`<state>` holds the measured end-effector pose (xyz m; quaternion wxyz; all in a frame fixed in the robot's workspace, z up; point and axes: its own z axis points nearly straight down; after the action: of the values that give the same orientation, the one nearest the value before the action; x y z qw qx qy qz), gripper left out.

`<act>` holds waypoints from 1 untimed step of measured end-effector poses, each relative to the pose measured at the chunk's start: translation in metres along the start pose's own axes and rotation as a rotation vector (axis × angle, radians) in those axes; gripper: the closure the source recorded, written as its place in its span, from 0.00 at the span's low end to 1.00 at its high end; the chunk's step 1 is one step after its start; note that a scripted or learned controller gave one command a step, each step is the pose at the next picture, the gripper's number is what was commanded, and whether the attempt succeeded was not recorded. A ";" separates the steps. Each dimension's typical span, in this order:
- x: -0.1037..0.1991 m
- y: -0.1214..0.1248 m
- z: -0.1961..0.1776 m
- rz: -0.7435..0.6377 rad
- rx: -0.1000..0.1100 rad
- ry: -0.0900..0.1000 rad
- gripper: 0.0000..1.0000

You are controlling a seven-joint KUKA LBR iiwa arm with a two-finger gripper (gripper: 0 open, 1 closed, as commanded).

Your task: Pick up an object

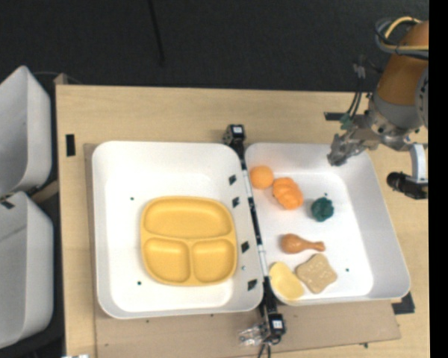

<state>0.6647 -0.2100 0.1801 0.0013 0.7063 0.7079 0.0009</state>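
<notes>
The approach step is judged in hand: the hand [342,152] is poised over the right bin's [381,222] far corner; its state cannot be told. A descent onto the green object [322,209] is called for next.

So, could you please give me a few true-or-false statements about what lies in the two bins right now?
1. The yellow tray lies in the left bin. True.
2. The green ball sits in the tray. False: it lies in the right bin.
3. The slice of bread lies next to the drumstick. True.
4. The end effector holds the orange ball. False: it hangs over the bin's far right corner.
</notes>
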 end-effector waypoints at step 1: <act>-0.003 -0.001 -0.064 0.000 -0.003 -0.002 1.00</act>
<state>0.6633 -0.2134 0.2438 0.0030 0.7063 0.7079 0.0012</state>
